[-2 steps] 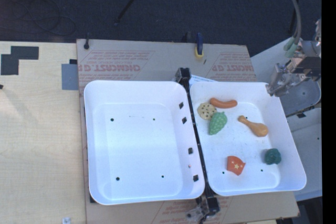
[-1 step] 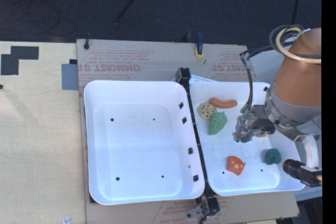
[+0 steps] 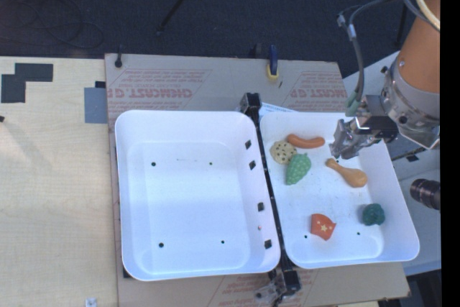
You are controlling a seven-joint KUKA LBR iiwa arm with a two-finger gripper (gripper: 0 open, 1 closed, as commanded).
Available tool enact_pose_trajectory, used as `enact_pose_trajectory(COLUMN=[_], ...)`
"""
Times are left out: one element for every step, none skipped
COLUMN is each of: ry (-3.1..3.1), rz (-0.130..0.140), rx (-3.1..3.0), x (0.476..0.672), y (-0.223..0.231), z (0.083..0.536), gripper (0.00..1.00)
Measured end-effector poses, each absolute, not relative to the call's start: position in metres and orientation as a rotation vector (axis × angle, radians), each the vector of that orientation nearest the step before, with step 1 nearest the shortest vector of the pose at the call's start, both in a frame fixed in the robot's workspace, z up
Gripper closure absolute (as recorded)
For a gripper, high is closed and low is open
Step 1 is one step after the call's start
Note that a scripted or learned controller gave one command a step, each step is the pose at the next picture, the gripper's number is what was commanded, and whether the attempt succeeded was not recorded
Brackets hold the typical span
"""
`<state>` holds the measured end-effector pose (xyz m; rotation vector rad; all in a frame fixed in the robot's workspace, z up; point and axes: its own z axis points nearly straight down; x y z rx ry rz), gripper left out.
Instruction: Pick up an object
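The right bin (image 3: 402, 241) holds several small objects: an orange sausage (image 3: 305, 141), a beige cookie (image 3: 282, 151), a green bumpy piece (image 3: 297, 168), a tan drumstick (image 3: 347, 173), a red piece with a yellow mark (image 3: 323, 226) and a dark green ball (image 3: 373, 213). My gripper (image 3: 343, 147) hangs over the upper right part of this bin, just above the drumstick's thin end and right of the sausage. Nothing shows between its fingers.
The left bin (image 3: 129, 190) lies beside the right one, with black clips (image 3: 253, 147) along the shared rim. Both rest on a cardboard sheet (image 3: 187, 86). The arm's wrist and cables (image 3: 410, 93) reach in from the right.
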<state>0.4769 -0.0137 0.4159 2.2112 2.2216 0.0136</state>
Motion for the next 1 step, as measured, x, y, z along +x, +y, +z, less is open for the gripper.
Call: enact_pose_trajectory(ry=[2.233], rz=[-0.006], rx=[2.216], x=[0.4754], y=[0.0670], z=[0.3923], gripper=[1.00])
